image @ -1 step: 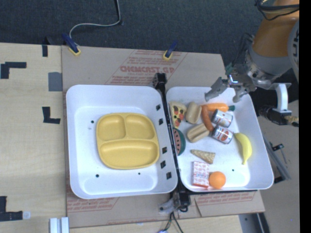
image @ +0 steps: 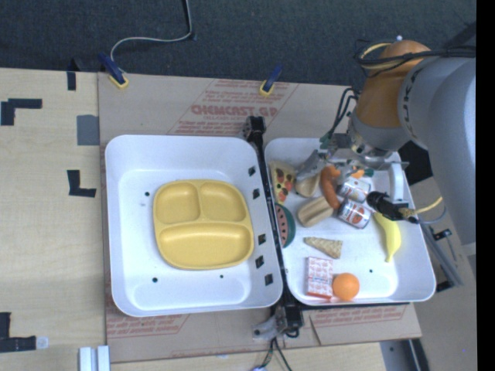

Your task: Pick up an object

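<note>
Toy food pile [image: 334,207] in right bin [image: 414,284], gripper [image: 344,159] low over it, cannot tell its state; yellow tray [image: 203,224] in left bin [image: 128,207].

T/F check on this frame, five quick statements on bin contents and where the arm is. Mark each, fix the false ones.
1. The yellow divided tray lies in the left bin. True.
2. The orange sits on the yellow divided tray. False: it is in the right bin, near its front edge, beside the pink-and-white packet.
3. The banana lies in the right bin, towards its right side. True.
4. The gripper is over the left bin. False: it is over the back of the right bin, among the piled items.
5. The waffle cone is in the left bin. False: it is in the right bin.
</note>
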### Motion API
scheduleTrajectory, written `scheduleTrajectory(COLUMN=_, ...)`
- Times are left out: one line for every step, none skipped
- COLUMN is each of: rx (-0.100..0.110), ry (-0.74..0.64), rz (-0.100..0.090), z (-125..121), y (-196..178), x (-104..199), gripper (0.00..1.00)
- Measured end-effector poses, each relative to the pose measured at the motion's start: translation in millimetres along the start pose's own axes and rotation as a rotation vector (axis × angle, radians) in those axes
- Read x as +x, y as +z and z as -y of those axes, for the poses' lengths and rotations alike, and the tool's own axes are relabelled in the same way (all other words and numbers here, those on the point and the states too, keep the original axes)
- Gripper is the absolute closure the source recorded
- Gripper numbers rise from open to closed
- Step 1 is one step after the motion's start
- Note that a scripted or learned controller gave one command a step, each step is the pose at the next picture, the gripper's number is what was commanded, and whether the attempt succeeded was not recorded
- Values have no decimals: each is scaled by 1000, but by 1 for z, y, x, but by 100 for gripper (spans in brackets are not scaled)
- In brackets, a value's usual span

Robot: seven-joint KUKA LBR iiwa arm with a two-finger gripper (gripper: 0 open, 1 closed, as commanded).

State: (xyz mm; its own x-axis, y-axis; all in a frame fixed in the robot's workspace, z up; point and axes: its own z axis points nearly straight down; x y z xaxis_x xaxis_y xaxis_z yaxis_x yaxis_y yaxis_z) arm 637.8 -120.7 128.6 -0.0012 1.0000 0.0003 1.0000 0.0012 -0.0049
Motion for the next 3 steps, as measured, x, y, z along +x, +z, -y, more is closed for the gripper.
scheduleTrajectory(rx=8, ry=2, rz=0, z=-29, y=44, x=3, gripper=0)
scheduleTrajectory(rx=4, ry=-1, rz=2, z=-29, y=35, x=3, gripper=100)
scheduleTrajectory(rx=4, ry=-1, rz=2, z=-29, y=35, x=3, gripper=0)
